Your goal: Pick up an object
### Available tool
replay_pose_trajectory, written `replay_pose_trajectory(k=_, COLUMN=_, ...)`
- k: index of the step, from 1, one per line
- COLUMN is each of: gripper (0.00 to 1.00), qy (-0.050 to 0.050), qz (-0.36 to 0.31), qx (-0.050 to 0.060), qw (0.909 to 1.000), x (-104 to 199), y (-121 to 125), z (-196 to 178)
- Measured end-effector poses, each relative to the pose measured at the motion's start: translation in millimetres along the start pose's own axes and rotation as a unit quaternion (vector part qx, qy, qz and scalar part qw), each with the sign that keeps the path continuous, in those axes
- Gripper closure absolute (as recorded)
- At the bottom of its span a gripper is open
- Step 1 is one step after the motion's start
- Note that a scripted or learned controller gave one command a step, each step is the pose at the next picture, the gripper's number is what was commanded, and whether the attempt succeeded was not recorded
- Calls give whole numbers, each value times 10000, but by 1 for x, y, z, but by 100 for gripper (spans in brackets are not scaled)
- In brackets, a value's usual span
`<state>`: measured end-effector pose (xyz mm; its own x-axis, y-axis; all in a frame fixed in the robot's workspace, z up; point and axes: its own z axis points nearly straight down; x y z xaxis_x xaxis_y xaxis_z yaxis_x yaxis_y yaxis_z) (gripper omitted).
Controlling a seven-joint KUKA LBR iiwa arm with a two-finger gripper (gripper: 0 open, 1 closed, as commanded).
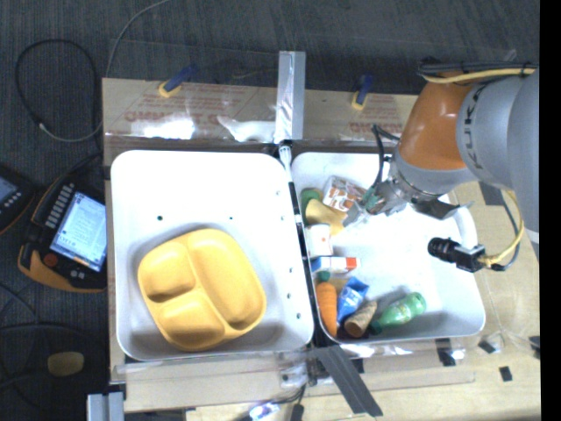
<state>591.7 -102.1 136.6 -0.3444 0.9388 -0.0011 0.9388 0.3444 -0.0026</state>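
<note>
left bin [123,235]: shallow, white, holds a yellow divided tray [200,286] with three compartments, set toward the near side
right bin [465,323]: shallow, white, clutter bunched along the left wall and near edge
task thing: printed packet [338,191], orange and white, far-left part of the right bin, lying on the floor
packet axis: looks to run diagonally, far-left to near-right; which end leads cannot be told at this size
neighbours: green lump [311,205] just beside the packet at the left wall; small white box [320,235] near it on the near side; red-white-blue carton [336,263] below that
further clutter: orange carrot [326,303] lying far-to-near along the left wall; blue pouch [352,295] touching it; brown piece [358,321]; green bottle [401,309] on its side, long axis roughly left-right; all well apart from the packet
in the way: green lump and bin wall crowd the packet's left side; right side open toward the arm
arm [456,139]: grey with orange band, comes in over the right bin's far-right corner
gripper [372,202]: low over the bin, tip just beside the packet's right edge
gripper opening: cannot tell, too small and blurred
hold or contact: nothing seen gripped; touching the packet or not, cannot tell
</note>
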Motion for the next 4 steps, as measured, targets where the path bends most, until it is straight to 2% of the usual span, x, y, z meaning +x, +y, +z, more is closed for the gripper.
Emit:
replay_pose_trajectory(k=1, gripper=100, qy=3, qz=1531, qx=2, qw=9882, x=31, y=47, z=-47)
replay_pose_trajectory(k=2, gripper=100, qy=-7, qz=106, qx=-40, qw=9999, x=8, y=-2, z=42)
replay_pose_trajectory(k=3, gripper=100, qy=-6, qz=1137, qx=-3, qw=9935, x=43, y=75, z=-47)
replay_pose_trajectory(k=4, gripper=100, qy=-7, qz=311, qx=-1, qw=9995, x=8, y=13, z=-47)
